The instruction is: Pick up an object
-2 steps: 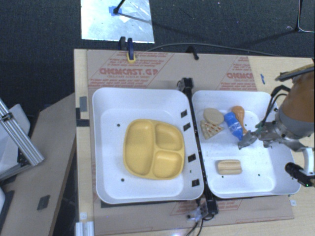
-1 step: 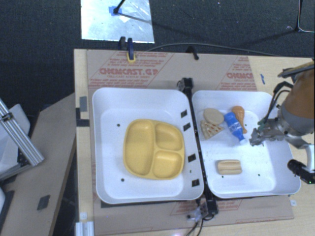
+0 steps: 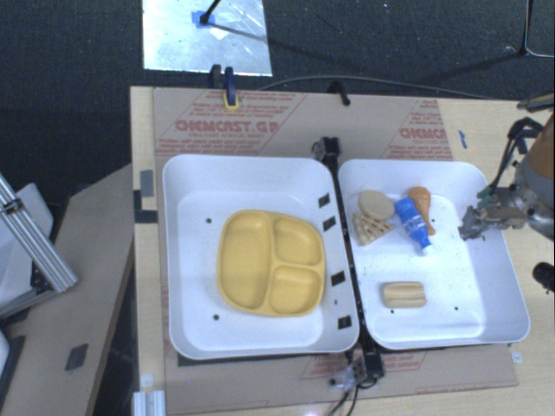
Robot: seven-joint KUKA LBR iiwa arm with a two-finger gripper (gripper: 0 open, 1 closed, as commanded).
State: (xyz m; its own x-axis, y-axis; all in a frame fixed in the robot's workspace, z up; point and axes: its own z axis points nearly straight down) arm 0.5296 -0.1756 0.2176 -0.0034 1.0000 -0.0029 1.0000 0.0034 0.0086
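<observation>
The right bin (image 3: 494, 315) holds a blue bottle (image 3: 413, 224), an orange drumstick-shaped piece (image 3: 421, 200), a tan waffle-like piece (image 3: 372, 228), a round tan cookie (image 3: 376, 204) and a tan bread-like block (image 3: 403, 294). My gripper (image 3: 474, 224) hangs over the right edge of that bin, right of the blue bottle and apart from it. Nothing shows between its fingertips.
The left bin (image 3: 191, 189) carries a yellow divided plate (image 3: 270, 261). A black divider with clips (image 3: 338, 232) runs between the bins. Both bins rest on a cardboard sheet (image 3: 286, 120). A metal rail (image 3: 35, 241) lies at the far left.
</observation>
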